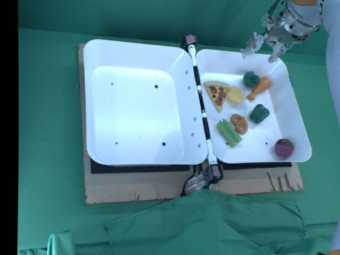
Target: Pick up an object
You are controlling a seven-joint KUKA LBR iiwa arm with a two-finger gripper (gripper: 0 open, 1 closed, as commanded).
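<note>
Your end effector (264, 48) hangs open and empty over the right bin's (297, 118) far edge; the drumstick (259, 87) lies just nearer, long axis slanting toward the near-left.

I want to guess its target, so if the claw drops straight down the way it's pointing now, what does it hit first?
Probably the bare floor of the right bin near its far rim. The open claw hangs above that edge, with the broccoli and drumstick a little nearer the camera. Depth is hard to judge from this slanted view.
</note>
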